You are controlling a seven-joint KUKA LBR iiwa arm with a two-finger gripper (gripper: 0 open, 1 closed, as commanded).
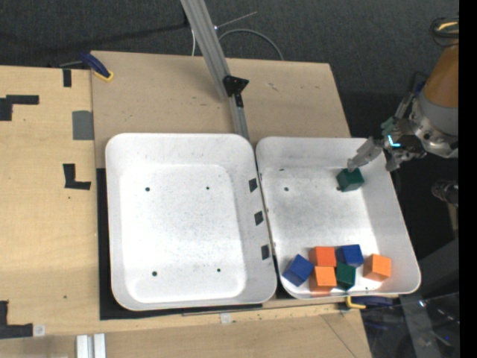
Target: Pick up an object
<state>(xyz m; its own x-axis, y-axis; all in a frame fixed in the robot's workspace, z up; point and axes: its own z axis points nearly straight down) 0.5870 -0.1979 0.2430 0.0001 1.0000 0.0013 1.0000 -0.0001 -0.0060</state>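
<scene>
Green and blocky, the small cube [349, 179] at the far right of the right bin [298, 200] is the piece nearest your gripper [367, 155], which reaches in from the right and sits just above it; you cannot tell from this view whether the jaws are apart or together, nor whether they touch the cube. Judge it as light, rigid and not fragile, probably wood or hard plastic, with smooth painted faces that could slip under a loose pinch, so take it across two opposite flat sides, squarely, not on the corners. It looks slightly turned against the bin wall, so you may need to match the wrist to its faces. At the near edge of the same bin you have a tight cluster: a blue cube [298, 269], two orange cubes [324, 267], a second blue cube [350, 255], a dark green cube [345, 274] and a further orange cube [378, 266], mostly touching, harder to grip cleanly. The left bin [182, 222] shows bare speckled floor
</scene>
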